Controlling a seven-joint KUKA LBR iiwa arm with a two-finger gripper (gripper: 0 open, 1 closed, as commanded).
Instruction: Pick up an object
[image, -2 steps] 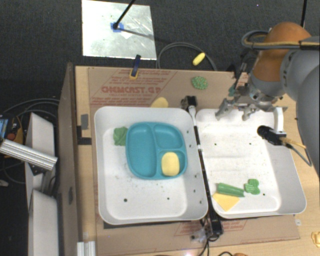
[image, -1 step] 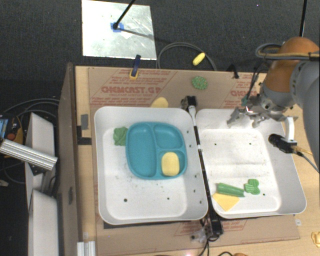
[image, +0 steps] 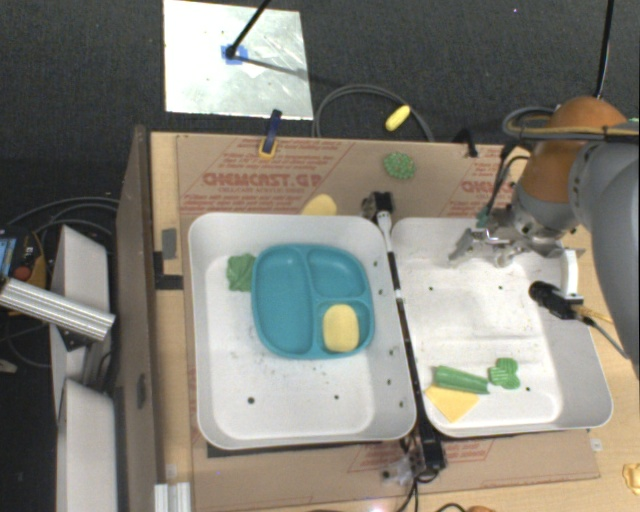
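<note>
The right bin (image: 520, 320) holds a green elongated piece (image: 460, 379), a yellow wedge (image: 452, 403) touching it, and a small green leafy piece (image: 505, 373), all near the front edge. My gripper (image: 482, 252) hangs over the far part of this bin, well away from those pieces. It is open, with nothing between its fingers. The left bin (image: 230, 400) holds a teal divided plate (image: 300, 290) with a yellow lump (image: 341, 327) in its front right compartment. A green leafy piece (image: 240, 271) lies against the plate's left edge.
The grey arm (image: 600, 190) comes in from the right above the right bin's far corner. A black part (image: 548, 296) hangs over that bin's right side. A yellow item (image: 320, 206) and a green disc (image: 399, 165) lie on the cardboard behind the bins.
</note>
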